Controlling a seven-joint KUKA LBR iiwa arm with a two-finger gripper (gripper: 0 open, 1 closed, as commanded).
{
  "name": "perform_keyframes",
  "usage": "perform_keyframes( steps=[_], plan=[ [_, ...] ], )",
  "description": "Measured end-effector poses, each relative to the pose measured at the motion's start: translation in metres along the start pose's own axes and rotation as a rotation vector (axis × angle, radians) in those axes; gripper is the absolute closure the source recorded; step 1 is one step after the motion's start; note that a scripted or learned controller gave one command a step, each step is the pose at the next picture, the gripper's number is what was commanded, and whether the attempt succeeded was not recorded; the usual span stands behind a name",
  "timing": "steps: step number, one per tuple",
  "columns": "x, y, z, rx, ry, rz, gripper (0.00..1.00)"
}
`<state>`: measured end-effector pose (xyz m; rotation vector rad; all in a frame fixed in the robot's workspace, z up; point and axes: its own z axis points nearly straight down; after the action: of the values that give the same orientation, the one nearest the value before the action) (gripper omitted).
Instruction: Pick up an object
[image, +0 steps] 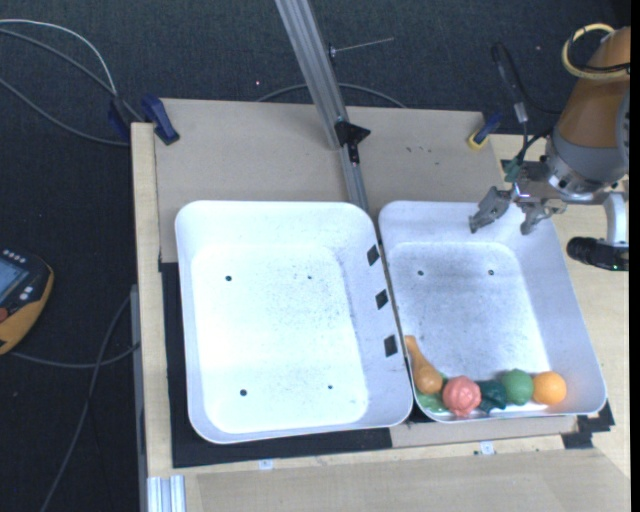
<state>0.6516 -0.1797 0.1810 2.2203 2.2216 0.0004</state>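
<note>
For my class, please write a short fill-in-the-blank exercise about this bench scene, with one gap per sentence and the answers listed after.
1. The toys, among them the pink ball, lie in the ______ bin as seen in the picture.
2. They are bunched along that bin's ______ edge.
3. The gripper hovers above the right bin's ______ edge, with its fingers spread and nothing between them.
4. Beside the green ball, nearest the bin's right corner, sits a ball coloured ______.

Answers: right; near; far; orange
</note>
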Motion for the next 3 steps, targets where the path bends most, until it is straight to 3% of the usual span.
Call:
perform_keyframes(
  steps=[3],
  plan=[
    [0.0,0.0,0.0,0.0,0.0,0.0,0.0]
  ],
)
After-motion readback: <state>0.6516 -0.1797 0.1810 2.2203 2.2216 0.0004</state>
